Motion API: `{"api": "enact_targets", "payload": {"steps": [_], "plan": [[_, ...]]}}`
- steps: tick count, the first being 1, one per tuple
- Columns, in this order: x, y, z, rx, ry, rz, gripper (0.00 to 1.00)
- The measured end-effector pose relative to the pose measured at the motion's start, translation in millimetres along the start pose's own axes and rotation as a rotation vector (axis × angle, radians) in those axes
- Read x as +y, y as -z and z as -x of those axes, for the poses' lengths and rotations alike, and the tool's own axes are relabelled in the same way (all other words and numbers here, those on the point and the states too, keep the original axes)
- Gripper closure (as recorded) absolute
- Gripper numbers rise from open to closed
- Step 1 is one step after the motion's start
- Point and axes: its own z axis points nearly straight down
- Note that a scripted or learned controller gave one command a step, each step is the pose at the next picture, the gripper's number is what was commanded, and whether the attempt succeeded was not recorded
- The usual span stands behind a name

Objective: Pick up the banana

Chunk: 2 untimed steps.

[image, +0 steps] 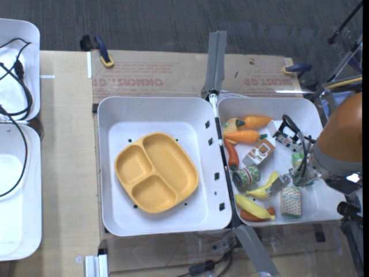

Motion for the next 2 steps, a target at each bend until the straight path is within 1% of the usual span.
{"api": "enact_targets", "payload": {"steps": [1, 2], "plan": [[13.5, -24.9, -37.4, 0.002, 0.013, -0.003, 0.00], [13.1, -18.5, -36.5, 0.004, 0.009, -0.006, 1.00]]}}
